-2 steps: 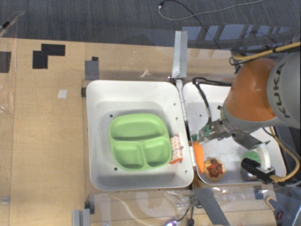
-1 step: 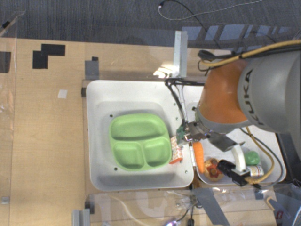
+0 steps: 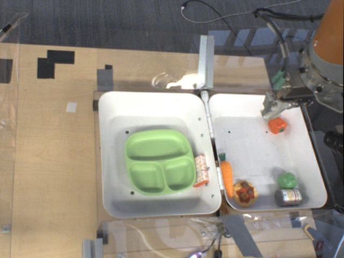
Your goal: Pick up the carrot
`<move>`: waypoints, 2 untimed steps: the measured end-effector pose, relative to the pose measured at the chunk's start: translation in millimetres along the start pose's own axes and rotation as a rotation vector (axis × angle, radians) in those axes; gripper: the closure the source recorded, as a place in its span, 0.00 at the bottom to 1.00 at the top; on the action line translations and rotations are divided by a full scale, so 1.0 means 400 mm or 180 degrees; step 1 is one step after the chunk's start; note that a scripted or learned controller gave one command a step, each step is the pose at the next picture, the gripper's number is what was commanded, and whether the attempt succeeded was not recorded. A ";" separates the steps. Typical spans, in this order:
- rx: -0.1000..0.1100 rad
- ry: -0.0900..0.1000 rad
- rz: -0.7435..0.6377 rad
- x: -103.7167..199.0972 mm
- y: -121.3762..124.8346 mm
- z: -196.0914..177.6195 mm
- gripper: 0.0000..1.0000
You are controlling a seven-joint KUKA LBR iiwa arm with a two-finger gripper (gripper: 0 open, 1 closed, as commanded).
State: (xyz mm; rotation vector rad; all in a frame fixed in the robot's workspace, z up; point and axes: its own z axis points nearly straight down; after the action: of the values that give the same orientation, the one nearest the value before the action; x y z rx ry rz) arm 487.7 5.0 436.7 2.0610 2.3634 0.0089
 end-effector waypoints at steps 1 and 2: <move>0.0003 -0.0001 -0.0002 0.000 0.000 0.001 0.00; 0.0016 0.0004 -0.0990 0.072 0.006 0.449 0.00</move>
State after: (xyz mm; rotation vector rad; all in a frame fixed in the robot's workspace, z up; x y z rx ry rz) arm 487.6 33.9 257.1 1.6719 2.6571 0.0029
